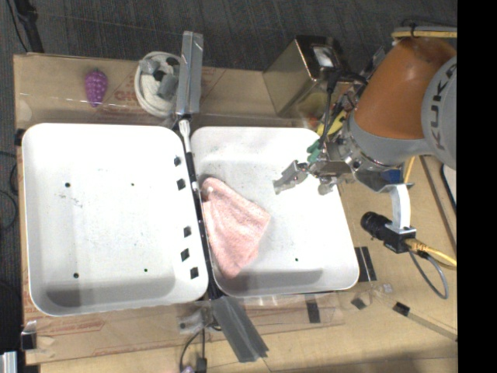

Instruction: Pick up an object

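Nearest the camera, a pink cloth [233, 224] lies crumpled in the right bin [330, 243], against its left wall. Farther back and to the right, the gripper [289, 177] hovers over bare bin floor, fingers apart and empty. The approach appears under way; next it must shift left and nearer, over the cloth, then descend.

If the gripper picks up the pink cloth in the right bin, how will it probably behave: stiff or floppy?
The pink cloth lies crumpled with soft folds in the right bin, so it would probably hang limp and drape. It looks like thin terry fabric, so likely light and not slippery. If pushed, it may bunch up against the bin's wall rather than slide.
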### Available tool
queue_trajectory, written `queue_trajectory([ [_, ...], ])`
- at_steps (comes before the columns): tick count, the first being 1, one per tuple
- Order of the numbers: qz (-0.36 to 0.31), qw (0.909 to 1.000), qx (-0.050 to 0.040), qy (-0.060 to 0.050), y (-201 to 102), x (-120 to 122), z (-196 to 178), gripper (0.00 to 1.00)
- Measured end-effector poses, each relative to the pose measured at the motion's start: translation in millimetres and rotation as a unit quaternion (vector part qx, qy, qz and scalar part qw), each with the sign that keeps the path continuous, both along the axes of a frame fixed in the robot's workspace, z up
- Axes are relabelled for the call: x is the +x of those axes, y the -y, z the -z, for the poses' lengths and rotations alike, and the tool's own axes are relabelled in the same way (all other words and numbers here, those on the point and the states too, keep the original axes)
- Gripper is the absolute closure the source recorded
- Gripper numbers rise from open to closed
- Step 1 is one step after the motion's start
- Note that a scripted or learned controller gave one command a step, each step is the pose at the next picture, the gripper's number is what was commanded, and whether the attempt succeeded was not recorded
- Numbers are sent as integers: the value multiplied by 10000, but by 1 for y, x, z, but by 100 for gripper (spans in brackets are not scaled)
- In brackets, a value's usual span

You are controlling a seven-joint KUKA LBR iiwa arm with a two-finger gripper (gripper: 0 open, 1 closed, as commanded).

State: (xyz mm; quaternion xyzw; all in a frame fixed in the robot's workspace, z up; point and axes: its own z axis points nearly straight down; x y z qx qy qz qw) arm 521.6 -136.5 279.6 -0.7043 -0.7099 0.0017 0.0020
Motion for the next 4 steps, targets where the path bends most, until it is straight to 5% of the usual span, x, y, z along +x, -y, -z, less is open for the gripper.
queue_trajectory([
  [1, -575, 9983, -6, 31, -5, -20, -48, 0],
  [2, -56, 10000, -11, 32, 23, 0, -70, 0],
  [3, -97, 10000, -2, -8, -12, 36, 77, 0],
  [4, -692, 9976, 3, 15, 32, 34, 188, 0],
])
